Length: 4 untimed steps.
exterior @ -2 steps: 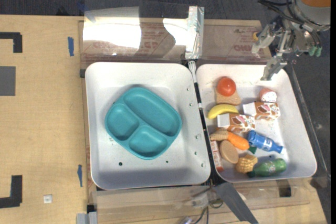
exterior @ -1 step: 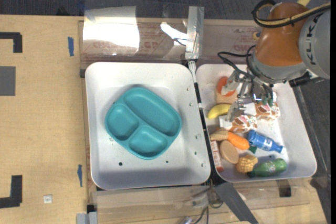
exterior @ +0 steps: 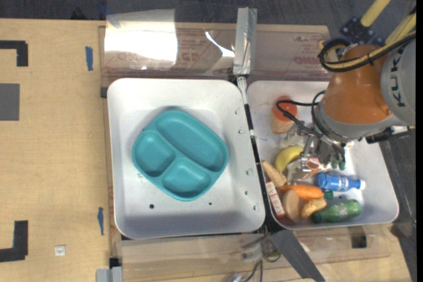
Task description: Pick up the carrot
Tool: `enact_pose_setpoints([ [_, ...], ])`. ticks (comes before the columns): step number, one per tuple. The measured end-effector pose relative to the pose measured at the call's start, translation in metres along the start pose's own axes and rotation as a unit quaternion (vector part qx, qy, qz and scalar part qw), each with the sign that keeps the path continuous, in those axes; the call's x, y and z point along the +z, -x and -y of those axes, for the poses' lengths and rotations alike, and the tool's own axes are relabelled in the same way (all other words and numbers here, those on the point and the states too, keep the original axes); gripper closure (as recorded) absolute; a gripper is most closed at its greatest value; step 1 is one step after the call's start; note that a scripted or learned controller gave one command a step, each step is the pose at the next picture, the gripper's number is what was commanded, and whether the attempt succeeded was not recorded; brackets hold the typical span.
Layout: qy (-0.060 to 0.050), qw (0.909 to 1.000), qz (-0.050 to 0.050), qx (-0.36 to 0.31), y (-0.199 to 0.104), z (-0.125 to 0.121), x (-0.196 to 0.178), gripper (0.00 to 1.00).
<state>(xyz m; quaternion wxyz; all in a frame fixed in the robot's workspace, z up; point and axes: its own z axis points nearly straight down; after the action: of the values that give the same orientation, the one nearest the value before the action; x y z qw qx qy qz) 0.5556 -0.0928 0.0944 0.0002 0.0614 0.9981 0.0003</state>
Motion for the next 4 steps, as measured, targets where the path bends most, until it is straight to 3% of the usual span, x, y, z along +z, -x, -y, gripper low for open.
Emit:
enact_pose_setpoints([
  [1,0.001,0.9862,0.004,0.166,-0.025,-0.04,-0.093,0.0],
  [2,0.0,0.9833,0.0,0.182,-0.082,-0.053,-0.09,0.0],
  [3,0.0,0.967,0.002,0.255,-0.081,-0.042,-0.09,0.0],
  [4,0.0,0.9788,-0.001,0.205,-0.076,0.009,-0.075,0.0],
])
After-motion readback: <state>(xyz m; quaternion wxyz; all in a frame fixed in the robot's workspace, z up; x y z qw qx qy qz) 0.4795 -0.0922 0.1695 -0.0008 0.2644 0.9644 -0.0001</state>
